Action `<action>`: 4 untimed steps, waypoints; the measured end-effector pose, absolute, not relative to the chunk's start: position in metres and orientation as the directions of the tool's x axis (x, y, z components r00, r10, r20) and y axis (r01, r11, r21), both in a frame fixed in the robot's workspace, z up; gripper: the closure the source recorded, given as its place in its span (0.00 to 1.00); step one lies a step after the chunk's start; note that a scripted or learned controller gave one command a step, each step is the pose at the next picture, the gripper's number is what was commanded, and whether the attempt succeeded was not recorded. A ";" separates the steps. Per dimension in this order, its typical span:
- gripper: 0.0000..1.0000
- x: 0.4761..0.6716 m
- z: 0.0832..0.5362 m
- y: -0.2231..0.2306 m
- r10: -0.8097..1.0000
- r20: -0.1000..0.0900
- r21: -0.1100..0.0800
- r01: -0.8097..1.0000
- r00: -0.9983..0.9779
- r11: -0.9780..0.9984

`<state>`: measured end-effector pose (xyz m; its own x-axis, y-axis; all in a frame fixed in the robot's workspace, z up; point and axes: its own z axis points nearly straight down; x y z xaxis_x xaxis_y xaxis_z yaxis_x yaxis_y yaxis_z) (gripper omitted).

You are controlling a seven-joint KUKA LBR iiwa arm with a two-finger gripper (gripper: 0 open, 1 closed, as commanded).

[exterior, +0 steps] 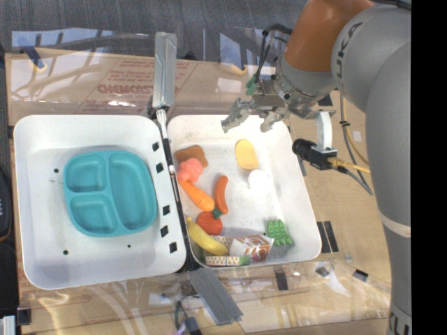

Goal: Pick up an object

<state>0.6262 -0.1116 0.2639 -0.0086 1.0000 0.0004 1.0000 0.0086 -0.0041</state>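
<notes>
The grey arm with the orange band (349, 54) enters from the 3 o'clock side and reaches over the far rim of the right white shallow bin (302, 201). The tool (253, 121) hangs above that bin's 12 o'clock edge, its two fingers (234, 118) spread apart with nothing between them; it touches no object.

Right bin contents, relative to bin centre:
- Yellow egg-shaped plastic piece (246, 154) at 12 o'clock, just below the tool and apart from it.
- White rounded object (259, 182) just beside the yellow one, toward 4 o'clock of it; hard to separate from the bin floor.
- Brown bread-like piece (191, 153) at 10 o'clock, near the bin's left wall.
- Pink knobbly toy (189, 169) touching the brown piece on its 6 o'clock side.
- Orange toy carrot (199, 197) at 9 o'clock, lying slantwise.
- Red-orange sausage-shaped toy (221, 193) beside the carrot, roughly upright in the view.
- Red toy tomato with green top (209, 222) at 7 o'clock.
- Yellow toy banana (204, 239) just under the tomato.
- Printed packet (246, 248) at 6 o'clock along the near wall.
- Green knobbly toy (279, 233) at 5 o'clock.

The left white shallow bin (35, 208) holds a teal three-compartment plastic tray (110, 192). Both bins sit side by side on the worktop (84, 82), covered in brown card and clear film.
</notes>
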 end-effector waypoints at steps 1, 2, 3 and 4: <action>1.00 0.627 0.274 -0.110 1.000 0.001 -0.006 1.000 -0.014 0.014; 0.00 0.627 0.274 -0.110 1.000 0.001 -0.006 1.000 -0.014 0.014; 0.00 0.586 0.131 -0.092 0.955 0.003 -0.006 0.955 -0.296 0.296; 0.00 0.568 0.103 -0.114 0.955 -0.011 0.025 0.955 -0.297 0.297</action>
